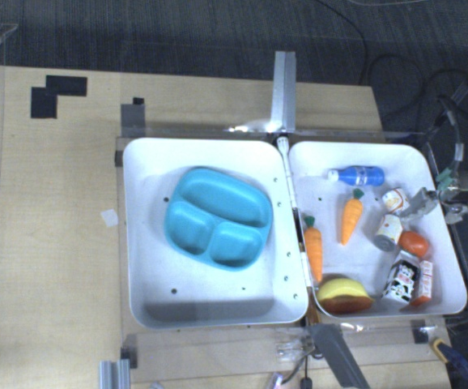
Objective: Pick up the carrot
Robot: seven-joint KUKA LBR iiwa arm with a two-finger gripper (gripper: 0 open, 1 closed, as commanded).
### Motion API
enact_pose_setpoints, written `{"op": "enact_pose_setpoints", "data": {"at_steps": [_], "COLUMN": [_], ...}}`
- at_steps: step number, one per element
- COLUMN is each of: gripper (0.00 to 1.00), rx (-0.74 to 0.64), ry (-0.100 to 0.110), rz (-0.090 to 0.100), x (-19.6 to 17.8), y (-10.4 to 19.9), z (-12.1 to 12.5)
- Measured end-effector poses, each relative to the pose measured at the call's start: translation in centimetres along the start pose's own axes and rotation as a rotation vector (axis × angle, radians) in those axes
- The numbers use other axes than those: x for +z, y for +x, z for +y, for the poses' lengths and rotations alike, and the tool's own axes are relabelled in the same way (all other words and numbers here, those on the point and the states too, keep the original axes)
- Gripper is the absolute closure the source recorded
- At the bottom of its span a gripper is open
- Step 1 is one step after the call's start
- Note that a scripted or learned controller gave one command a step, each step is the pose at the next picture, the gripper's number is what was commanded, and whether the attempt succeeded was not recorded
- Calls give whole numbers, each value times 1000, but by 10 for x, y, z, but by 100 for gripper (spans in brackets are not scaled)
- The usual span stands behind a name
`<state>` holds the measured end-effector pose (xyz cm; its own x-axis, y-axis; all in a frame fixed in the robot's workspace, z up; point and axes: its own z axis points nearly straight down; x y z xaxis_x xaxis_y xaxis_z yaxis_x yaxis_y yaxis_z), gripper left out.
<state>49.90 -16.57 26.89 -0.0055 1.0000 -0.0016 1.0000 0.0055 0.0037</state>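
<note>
Two carrots (351, 217) (313, 251) in right bin (436, 177); hand (424, 203) blurred at rim, grip unreadable.

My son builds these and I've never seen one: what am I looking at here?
One camera looks down at a slant on a bench with two shallow white bins. The left bin holds a blue divided tray. The right bin holds toy groceries: two carrots, a blue bottle, a yellow and red fruit and small packets. The robot arm's hand reaches in from the right, over that bin's right side. It is meant to pick up a carrot; both lie untouched.
</note>
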Motion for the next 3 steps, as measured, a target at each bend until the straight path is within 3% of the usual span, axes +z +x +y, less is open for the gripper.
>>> {"op": "enact_pose_setpoints", "data": {"at_steps": [1, 2, 3], "gripper": [0, 100, 100], "rx": [-182, -183, -337], "ry": [-13, -18, -3], "rz": [-1, 0, 0], "x": [179, 167, 84], "y": [59, 61, 41], "z": [58, 60, 67]}}
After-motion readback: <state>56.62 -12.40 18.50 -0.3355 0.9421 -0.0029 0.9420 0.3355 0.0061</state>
